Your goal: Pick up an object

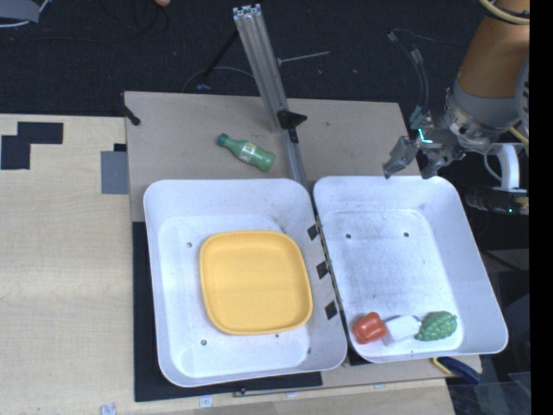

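Observation:
My gripper (412, 164) hangs above the far rim of the right bin (471, 232), its two fingers spread open with nothing between them. In that bin's near corner lie a red pepper-like toy (369, 327), a small white piece (401, 328) and a bumpy green toy (436, 325), side by side and far from the gripper. A square yellow plate (256, 281) rests flat in the left bin (168, 232). A small green bottle (246, 151) lies on its side on the bench behind the left bin.
A slanted aluminium rail (268, 67) rises from the bench behind the gap between the bins, with a black clamp (290, 119) on it. Black clips (322, 268) sit along the seam between the bins. Cables hang near the arm at right.

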Robot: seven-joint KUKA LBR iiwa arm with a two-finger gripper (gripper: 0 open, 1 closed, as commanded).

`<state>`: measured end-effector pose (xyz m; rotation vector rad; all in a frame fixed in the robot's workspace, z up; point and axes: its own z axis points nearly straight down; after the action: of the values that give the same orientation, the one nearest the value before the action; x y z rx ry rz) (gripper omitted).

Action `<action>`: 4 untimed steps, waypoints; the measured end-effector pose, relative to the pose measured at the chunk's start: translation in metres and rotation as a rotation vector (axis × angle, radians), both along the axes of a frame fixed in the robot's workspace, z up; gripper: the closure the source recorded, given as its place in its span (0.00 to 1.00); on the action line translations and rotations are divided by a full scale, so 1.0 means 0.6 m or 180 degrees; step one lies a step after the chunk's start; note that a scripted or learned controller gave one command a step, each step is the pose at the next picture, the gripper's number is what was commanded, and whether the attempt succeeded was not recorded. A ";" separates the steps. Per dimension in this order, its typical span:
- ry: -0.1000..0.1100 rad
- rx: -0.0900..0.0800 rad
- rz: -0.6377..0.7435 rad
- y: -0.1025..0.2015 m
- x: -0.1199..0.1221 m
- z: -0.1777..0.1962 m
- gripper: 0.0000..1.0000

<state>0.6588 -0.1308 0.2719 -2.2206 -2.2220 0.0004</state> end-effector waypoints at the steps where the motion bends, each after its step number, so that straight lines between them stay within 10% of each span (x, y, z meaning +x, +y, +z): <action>1: 0.0001 0.0000 0.0000 0.000 0.000 0.000 0.00; 4: 0.0018 0.0003 0.0003 0.021 0.008 -0.275 0.00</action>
<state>0.6638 -0.1180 0.1071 -2.2163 -2.2198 0.0057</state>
